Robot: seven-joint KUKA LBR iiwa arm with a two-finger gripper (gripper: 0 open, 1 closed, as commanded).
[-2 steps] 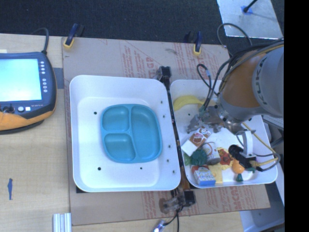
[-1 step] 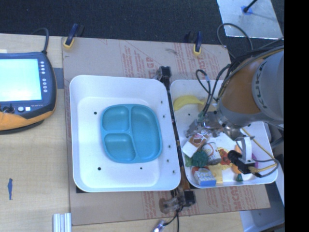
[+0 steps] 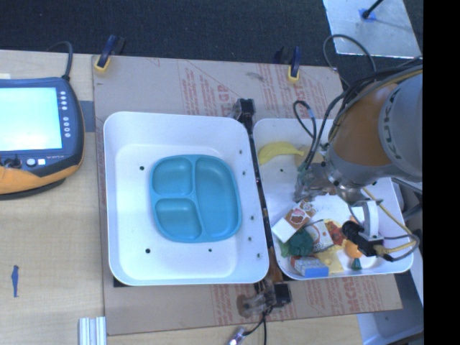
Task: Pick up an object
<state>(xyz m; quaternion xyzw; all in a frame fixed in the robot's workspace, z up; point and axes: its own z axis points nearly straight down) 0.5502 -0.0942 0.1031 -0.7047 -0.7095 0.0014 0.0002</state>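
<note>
The right white bin (image 3: 277, 136) holds a pile of small objects: a yellow banana (image 3: 279, 152) near its far left corner, a white card with red print (image 3: 295, 218), a dark green piece (image 3: 300, 244), a blue block (image 3: 313, 269) and an orange piece (image 3: 351, 249) along the near side. My gripper (image 3: 310, 187) hangs low over the middle of this bin, just above the white card, below the arm's orange band (image 3: 363, 124). Its fingers are dark and mixed with the clutter.
The left white bin (image 3: 122, 192) carries a blue three-compartment plate (image 3: 195, 197). A teach pendant with a lit screen (image 3: 32, 131) lies at the bench's left. Black cables (image 3: 338, 103) loop around the arm at the right bin's far side. Clamps (image 3: 293, 63) hold the cardboard base.
</note>
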